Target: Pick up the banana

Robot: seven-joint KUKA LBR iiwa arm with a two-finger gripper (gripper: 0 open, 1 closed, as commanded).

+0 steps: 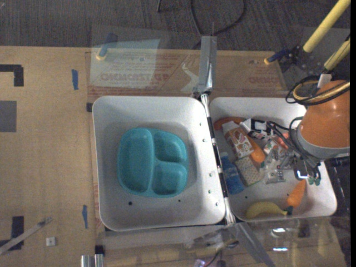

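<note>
The banana (267,209) is lying in the right bin (328,202), close to its front wall, well below and a little to the left of the gripper (285,166). It is not touching the gripper; a bare strip of white bin floor is showing between them. The banana is yellow, smooth and curved, with its right end pointing toward an orange carrot-shaped toy (297,193), which is standing at a slant just beside it.

The gripper is hanging over the middle of the right bin, above a clutter of small things. Whether its fingers are spread or pressed together I cannot tell, because the metal parts are mixing with the objects under them. The arm (328,121) is showing as a big orange rounded body with a grey part, and it is covering the right side of this bin.

In the clutter I am recognising a small printed carton (239,141), a blue packet (231,177) near the dividing wall, and another orange piece (231,121) at the back. The other things there are too small and mixed to name.

The left bin (105,149) is white and shallow with rounded corners, and it is holding a teal plastic plate (152,161) with three compartments. Both bins are resting on a table (44,121) of light brown board, with some blue tape marks.
</note>
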